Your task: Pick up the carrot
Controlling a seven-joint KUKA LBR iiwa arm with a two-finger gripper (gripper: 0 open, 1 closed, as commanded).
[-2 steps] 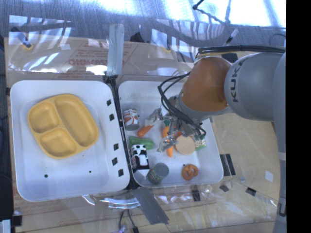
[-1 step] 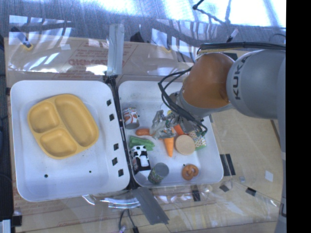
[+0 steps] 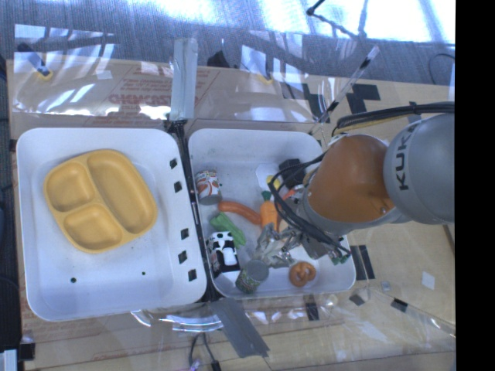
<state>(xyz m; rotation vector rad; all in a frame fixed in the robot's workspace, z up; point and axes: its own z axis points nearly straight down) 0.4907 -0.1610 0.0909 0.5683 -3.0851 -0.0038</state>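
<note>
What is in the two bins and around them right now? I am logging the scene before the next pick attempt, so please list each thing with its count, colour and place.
Bins: 2, white, side by side on the bench.
Divided plate: 1, yellow, in the left bin.
Carrots: 2, orange, middle of the right bin; one lies flat, one is next to the gripper.
Small can: 1, white and red, right bin, by its left wall.
Green piece: 1, below the flat carrot.
Cow-patterned toy: 1, black and white, lower left of right bin.
Grey cup: 1, near front wall.
Pretzel-like item: 1, orange-brown, front right.
Arm: 1, grey with orange band, over the right bin.
Gripper: 1, metallic, low in the right bin.
</note>
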